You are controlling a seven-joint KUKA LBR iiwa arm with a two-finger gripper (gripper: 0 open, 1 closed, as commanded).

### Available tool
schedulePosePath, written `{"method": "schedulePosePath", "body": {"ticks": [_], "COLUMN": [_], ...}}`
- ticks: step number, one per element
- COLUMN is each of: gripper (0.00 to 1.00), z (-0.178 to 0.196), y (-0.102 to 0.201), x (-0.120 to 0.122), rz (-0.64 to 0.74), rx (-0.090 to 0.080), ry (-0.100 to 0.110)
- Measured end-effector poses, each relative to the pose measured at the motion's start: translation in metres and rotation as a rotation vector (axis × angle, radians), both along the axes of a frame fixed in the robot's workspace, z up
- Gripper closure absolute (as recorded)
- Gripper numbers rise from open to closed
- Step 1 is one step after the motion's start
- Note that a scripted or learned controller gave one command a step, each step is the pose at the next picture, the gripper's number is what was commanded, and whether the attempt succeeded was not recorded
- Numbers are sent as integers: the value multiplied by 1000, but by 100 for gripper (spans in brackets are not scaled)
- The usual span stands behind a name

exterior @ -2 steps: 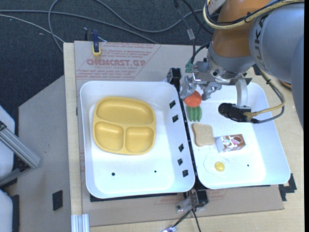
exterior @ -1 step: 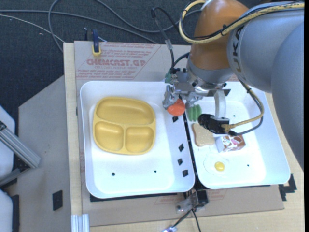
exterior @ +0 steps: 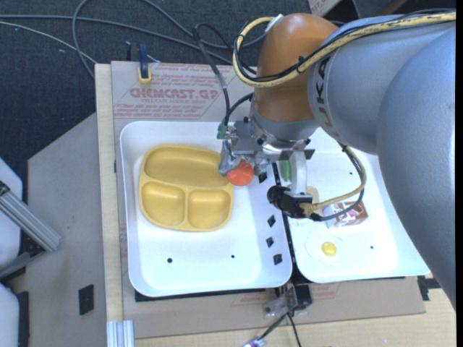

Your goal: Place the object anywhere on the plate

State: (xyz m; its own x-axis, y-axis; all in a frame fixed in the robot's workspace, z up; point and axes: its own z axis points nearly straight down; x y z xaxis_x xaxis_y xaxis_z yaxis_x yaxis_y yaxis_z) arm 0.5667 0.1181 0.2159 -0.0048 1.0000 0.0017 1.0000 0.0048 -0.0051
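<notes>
Over the yellow plate's (exterior: pixel 187 186) right edge, arm's tool (exterior: pixel 239 166) clamped around an orange object (exterior: pixel 241 173).

Grey arm (exterior: pixel 391 85) outstretched, wrist low

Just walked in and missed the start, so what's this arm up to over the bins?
The grey and orange arm reaches in from the right and has its end effector at the right edge of a yellow divided plate lying in the left bin. A small orange-red object sits right at the end effector, beside or just over the plate's rim; whether it is gripped or resting there is unclear. In the right bin lie a small yellow piece and a wrapped item.
</notes>
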Motion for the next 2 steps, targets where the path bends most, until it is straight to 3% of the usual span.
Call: {"method": "schedulePosePath", "body": {"ticks": [1, 2], "gripper": [100, 0], "z": [3, 3], "y": [53, 50], "x": [-13, -12], "rz": [1, -4], "rx": [0, -1], "ry": [-4, -4]}}
